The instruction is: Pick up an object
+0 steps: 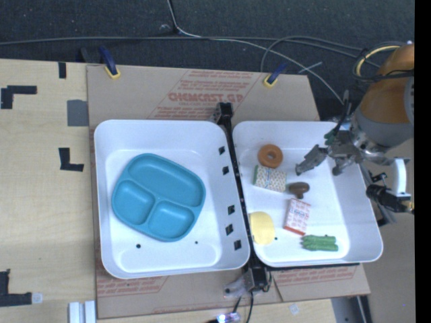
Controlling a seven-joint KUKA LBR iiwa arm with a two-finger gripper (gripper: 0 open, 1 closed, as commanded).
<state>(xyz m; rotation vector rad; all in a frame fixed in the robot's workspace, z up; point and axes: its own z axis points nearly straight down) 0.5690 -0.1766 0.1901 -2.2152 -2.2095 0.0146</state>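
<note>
The left bin (108, 247) is mostly taken up by a blue divided plate (158, 196), leaving only narrow white margins along its walls, widest along the near side. In the right bin (367, 237) the objects crowd the left and near part: a brown ring (271, 156), a patterned pad (270, 178), a small dark lump (299, 189), a red-and-white packet (297, 216), a yellow piece (262, 227) and a green item (319, 243). These sit near one another with slim gaps. The far-right stretch of floor is bare, though the claw (326, 160) and arm hang over it, seemingly just above. Black clips (227, 170) line the shared wall.
</note>
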